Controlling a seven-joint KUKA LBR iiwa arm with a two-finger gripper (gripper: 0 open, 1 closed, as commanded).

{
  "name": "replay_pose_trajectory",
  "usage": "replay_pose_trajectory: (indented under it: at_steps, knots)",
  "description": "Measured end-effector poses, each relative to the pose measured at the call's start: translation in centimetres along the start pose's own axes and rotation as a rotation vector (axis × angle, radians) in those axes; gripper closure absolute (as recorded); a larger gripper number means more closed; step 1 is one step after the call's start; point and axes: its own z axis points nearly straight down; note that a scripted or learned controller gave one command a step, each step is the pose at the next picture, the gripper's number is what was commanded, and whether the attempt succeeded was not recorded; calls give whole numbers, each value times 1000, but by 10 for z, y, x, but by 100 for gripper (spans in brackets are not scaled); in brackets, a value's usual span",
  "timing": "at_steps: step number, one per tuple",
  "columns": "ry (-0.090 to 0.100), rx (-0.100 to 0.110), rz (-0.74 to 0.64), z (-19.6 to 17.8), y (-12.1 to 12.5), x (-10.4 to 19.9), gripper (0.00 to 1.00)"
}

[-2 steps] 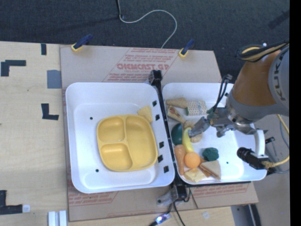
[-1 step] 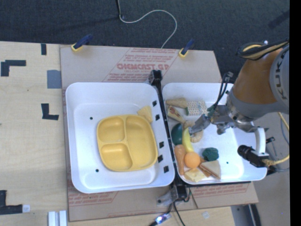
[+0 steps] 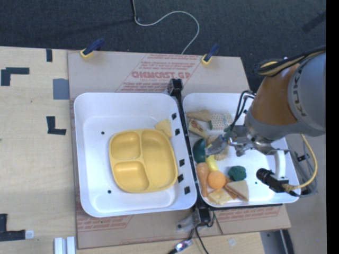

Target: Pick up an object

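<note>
My gripper (image 3: pixel 218 146) is low in the right bin (image 3: pixel 265 194), over the pile of toy food along the bin's left side. Right beside its tip lie a dark green piece (image 3: pixel 198 151) and a small yellow piece (image 3: pixel 212 163). Just behind it sits a sandwich (image 3: pixel 199 123). Nearer the front are an orange ball (image 3: pixel 216 180), an orange carrot (image 3: pixel 202 174), a green broccoli (image 3: pixel 237 172) and a bread wedge (image 3: pixel 234 190). Nothing can be seen held in the gripper.
The left bin (image 3: pixel 92 142) holds a yellow divided plate (image 3: pixel 143 160), with a pale yellow wedge (image 3: pixel 164 126) at the plate's far right corner. The arm's grey and orange body (image 3: pixel 280 105) hangs over the right bin's far right. A black divider (image 3: pixel 183 136) separates the bins.
</note>
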Motion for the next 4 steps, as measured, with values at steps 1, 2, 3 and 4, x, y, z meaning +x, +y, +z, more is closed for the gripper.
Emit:
replay_pose_trajectory:
  at_steps: [1,2,3,4]
  knots:
    - [0,-1,0,63,1,4,0]
    - [0,-5,0,61,2,4,0]
    - [-1,-5,0,51,1,4,100]
    - [-1,-8,-1,-11,4,7,100]
